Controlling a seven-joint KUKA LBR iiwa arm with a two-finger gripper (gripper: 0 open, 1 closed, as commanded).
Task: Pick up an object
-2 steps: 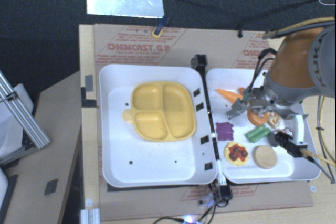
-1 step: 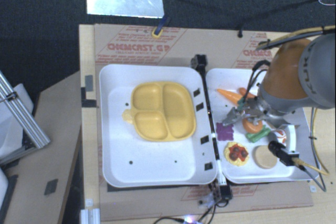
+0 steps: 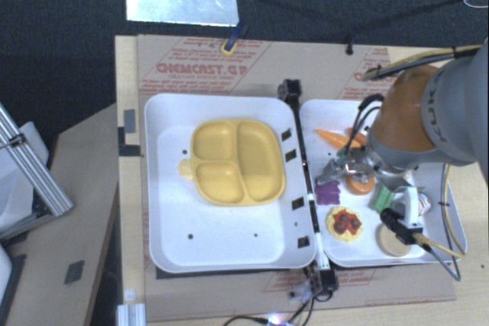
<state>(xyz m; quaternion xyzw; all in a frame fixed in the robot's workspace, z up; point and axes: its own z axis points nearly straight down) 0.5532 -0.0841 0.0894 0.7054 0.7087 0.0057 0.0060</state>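
While end effector (image 3: pixel 345 168) hovers | purple toy (image 3: pixel 328 192) just below-left

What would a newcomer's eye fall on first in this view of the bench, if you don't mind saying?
Probably the yellow divided plate, lying alone in the middle of the left bin. Next comes the grey arm with its orange band, reaching in from the right over the right bin, where small toy foods crowd together: a carrot, a purple piece and a little pizza.
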